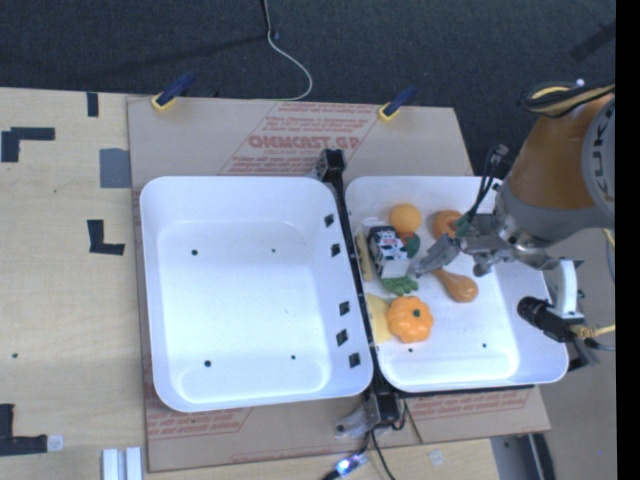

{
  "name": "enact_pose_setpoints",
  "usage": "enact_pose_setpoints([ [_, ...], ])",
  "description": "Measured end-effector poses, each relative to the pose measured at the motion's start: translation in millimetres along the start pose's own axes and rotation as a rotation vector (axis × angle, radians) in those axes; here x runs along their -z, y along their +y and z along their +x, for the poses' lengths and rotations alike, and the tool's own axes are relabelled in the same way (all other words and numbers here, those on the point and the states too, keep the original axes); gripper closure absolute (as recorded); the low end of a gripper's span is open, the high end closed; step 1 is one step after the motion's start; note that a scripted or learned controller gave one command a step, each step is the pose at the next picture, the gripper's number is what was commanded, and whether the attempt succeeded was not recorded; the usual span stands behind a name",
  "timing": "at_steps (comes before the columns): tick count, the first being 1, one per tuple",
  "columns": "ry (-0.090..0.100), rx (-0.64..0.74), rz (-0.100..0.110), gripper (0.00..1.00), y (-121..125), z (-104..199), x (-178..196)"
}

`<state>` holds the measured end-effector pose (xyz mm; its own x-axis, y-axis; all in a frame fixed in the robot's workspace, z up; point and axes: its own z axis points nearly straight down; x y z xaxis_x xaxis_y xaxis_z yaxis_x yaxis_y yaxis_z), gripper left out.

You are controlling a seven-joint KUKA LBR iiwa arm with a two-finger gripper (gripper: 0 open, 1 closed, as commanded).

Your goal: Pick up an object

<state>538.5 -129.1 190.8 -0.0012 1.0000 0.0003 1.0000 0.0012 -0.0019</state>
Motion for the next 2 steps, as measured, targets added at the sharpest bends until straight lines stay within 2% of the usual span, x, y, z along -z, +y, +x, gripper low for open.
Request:
enact_pose_setpoints([
  [1,-0.004,-0.003,-0.003,0.00,-30.2,28.5,-108.9],
  [2,-0.002,-0.002,-0.002,1.00,-29.4,28.2,-95.4],
])
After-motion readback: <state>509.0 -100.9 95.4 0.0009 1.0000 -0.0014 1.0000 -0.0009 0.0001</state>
